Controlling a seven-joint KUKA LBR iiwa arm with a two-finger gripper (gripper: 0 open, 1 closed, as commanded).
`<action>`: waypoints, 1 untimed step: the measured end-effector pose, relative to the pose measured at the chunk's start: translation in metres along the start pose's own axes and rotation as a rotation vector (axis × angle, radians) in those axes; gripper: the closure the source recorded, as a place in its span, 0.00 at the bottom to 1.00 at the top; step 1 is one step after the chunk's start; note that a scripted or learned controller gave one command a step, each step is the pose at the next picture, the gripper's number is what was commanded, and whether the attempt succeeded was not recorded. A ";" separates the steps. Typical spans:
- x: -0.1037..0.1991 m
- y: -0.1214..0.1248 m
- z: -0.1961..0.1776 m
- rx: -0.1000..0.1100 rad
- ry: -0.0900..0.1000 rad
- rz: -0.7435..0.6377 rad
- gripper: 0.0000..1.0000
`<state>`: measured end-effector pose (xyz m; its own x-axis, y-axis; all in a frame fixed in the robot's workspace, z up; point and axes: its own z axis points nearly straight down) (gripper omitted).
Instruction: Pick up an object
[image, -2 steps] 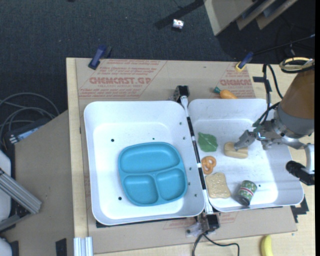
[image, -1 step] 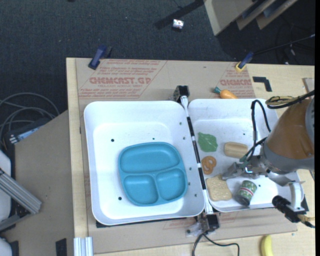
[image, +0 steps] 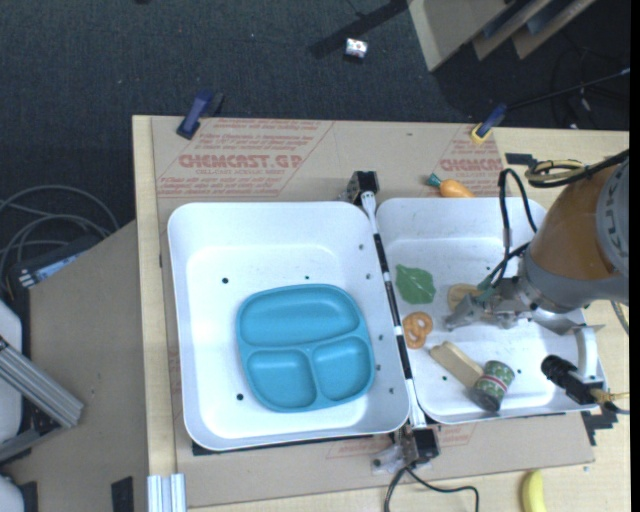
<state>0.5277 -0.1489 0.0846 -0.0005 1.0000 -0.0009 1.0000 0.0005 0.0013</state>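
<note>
Pincer (image: 462, 315) low in right bin (image: 445, 225), grip state unclear, pretzel (image: 416, 328) just left

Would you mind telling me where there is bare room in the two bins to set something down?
Left bin: a bare strip runs between its walls and the blue divided tray, widest along the far wall. Right bin: bare along the far wall; its middle and near side are crowded by the green piece, pretzel, wooden block, can and tool.
</note>
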 end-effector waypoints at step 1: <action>0.040 0.091 0.000 -0.001 0.002 -0.002 0.00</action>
<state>0.6183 -0.1092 0.0852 -0.0023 1.0000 0.0011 1.0000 0.0023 0.0018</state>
